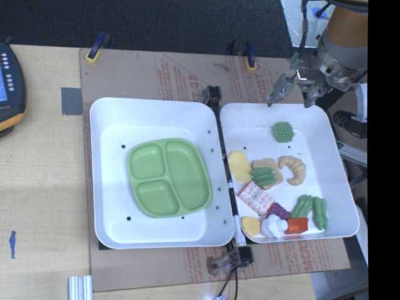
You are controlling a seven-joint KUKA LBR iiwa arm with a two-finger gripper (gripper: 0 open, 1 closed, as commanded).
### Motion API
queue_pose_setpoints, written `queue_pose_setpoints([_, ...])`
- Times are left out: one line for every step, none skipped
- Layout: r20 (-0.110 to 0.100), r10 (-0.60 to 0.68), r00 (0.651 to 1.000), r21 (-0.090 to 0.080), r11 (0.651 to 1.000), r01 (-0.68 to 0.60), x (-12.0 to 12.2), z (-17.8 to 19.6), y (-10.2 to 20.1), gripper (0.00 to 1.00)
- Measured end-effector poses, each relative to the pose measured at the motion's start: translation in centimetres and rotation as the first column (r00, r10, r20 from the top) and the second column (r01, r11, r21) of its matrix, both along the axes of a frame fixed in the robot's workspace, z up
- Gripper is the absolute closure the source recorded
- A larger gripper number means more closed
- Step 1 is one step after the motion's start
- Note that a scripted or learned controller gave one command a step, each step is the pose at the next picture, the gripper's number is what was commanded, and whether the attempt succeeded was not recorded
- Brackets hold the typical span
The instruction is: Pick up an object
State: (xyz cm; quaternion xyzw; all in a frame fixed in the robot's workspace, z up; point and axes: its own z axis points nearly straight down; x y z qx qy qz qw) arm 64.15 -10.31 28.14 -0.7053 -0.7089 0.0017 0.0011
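Observation:
My gripper [291, 96] hangs open above the far edge of the right bin [331, 136], with nothing between its two dark fingers. Below it in that bin lies a green bumpy ball [282, 131]. Further toward the front are a tan croissant [294, 168], a yellow piece [239, 165], a green pea pod on a tan piece [265, 174], a pink-and-white packet [255, 198], green beans [311, 207], a purple piece [279, 210], a white bottle [273, 227] and an orange-red block [297, 225].
The left bin [106, 167] holds a green divided plate [169, 177]. Blue and yellow clamps [250, 54] pin the cardboard at the back. A handheld pendant [9, 83] lies at the far left of the bench.

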Motion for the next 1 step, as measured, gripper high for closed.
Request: queue_pose_setpoints([-0.004, -0.004, 1.0, -0.002, 1.0, 0.004, 1.42, -8.51, -6.43, 0.0])
